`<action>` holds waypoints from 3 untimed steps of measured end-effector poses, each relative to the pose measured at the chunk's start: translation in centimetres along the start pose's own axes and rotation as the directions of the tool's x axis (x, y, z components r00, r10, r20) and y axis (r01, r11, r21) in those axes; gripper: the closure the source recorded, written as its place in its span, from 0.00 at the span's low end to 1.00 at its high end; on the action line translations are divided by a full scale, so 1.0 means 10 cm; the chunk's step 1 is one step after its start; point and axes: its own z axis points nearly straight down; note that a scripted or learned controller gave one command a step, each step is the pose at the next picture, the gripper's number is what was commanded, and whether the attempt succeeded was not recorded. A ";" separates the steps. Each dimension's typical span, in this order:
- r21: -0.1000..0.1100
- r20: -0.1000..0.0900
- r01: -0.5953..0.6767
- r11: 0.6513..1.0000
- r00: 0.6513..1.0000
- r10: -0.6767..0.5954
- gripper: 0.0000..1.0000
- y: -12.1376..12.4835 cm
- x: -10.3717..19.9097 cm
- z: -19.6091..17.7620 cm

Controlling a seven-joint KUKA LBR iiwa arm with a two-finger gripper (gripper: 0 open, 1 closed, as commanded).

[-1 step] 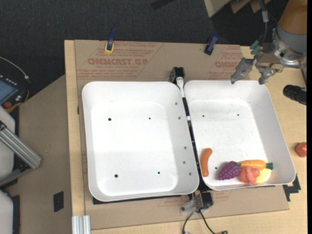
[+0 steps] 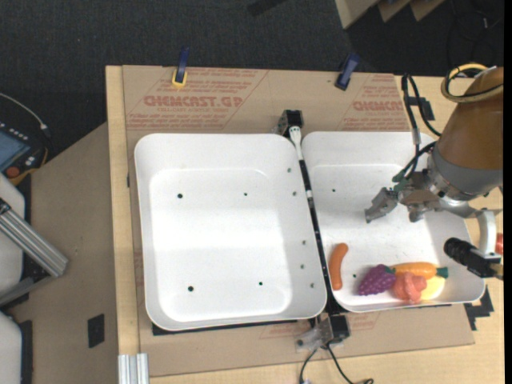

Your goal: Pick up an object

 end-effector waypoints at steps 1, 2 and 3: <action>-0.013 0.001 0.007 1.000 1.000 -0.007 0.00 -0.58 0.50 -0.20; -0.018 0.004 0.004 1.000 1.000 -0.004 0.00 -0.55 0.47 -0.20; -0.018 0.004 0.004 1.000 1.000 -0.004 0.00 -0.55 0.47 -0.20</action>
